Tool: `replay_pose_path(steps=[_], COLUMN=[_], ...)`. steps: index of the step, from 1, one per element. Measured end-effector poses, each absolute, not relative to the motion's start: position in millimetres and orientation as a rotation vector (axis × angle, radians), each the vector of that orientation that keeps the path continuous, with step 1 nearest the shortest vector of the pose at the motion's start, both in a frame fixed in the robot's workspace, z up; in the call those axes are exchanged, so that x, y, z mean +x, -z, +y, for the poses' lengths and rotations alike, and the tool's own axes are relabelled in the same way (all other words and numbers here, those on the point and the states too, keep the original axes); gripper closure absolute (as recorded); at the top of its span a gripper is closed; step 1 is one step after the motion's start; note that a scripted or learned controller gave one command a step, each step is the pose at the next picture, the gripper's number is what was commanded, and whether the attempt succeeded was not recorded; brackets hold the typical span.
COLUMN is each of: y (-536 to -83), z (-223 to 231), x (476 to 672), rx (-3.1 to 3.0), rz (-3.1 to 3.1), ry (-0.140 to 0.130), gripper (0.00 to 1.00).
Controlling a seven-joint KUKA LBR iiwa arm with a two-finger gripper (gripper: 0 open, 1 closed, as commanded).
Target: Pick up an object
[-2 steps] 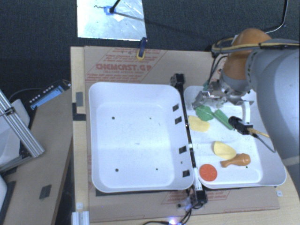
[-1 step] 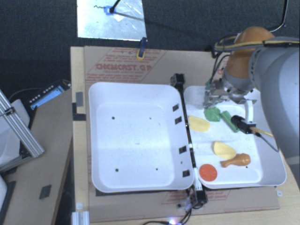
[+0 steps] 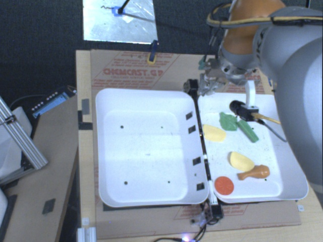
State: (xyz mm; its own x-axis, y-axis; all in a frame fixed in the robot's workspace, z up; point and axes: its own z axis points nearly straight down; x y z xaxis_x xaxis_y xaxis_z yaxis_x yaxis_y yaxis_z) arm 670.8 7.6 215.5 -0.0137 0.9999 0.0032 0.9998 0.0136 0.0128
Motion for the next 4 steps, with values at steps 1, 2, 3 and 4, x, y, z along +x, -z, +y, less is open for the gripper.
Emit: replay_pose_path(steps=[1,2,3,4], y=[-283,-318,-362,-484], z=[91,170,240,235], x=[669.7,668.5,668.2,625.8], rx=[2.203,2.207,2.208,2.209], rz=[2.232,2.234,2.233,2.226], ry=[-0.015,-0.012,-0.013,-0.025], gripper=[1.0,1.0,1.0,1.0])
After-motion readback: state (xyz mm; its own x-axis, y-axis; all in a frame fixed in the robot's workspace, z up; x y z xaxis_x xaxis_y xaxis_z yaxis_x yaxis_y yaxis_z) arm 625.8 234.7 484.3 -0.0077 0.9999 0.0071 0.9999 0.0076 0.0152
